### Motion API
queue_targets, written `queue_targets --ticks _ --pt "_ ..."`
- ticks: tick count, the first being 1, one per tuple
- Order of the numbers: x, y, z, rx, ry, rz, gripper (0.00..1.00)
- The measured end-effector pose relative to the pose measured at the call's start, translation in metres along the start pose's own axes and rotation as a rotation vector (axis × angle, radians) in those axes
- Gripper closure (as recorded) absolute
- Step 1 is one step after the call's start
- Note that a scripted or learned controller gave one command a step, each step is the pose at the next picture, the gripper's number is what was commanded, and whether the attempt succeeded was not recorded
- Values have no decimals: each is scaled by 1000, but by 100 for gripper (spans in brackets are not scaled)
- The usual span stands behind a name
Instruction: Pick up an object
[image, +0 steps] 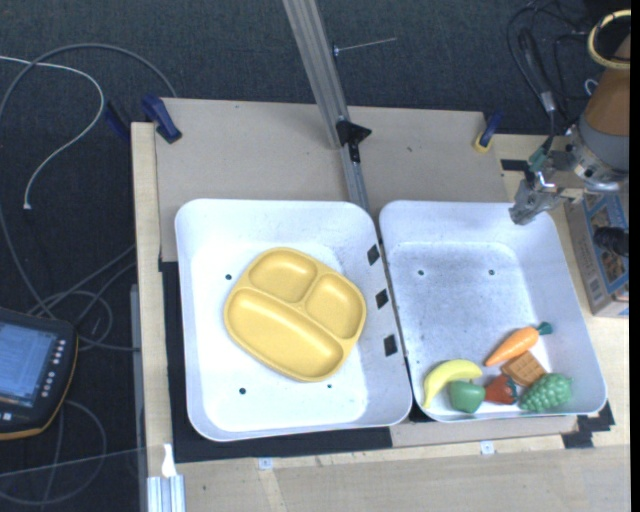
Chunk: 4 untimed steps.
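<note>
Toy foods lie in the near right corner of the right bin (470, 290): an orange carrot (514, 345), a yellow banana (446, 377), a green apple (466, 396), a red piece (498, 389), a brown waffle-like block (524, 369) and a green bunch of grapes (546, 392). My gripper (527, 205) hangs over the bin's far right corner, well away from the foods. Nothing shows between its fingers.
The left bin (200, 300) holds a yellow divided plate (294, 313). A metal pole (325, 75) slants across the bench from the top centre to between the bins. Blue clamps (160, 118) grip the bench's far edge. Cables and a tablet (30, 368) lie on the floor at left.
</note>
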<state>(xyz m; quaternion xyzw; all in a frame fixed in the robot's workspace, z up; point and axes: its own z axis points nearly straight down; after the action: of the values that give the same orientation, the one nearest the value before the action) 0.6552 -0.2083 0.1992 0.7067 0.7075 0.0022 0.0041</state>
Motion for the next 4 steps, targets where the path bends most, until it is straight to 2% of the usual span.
queue_targets --ticks 1,2,3,4 --pt "-4 -7 -51 1 0 1 100" --pt "-4 -5 -63 4 1 0 100" --pt "43 -4 -52 11 5 -4 100" --pt "104 -2 -42 11 6 -5 100"
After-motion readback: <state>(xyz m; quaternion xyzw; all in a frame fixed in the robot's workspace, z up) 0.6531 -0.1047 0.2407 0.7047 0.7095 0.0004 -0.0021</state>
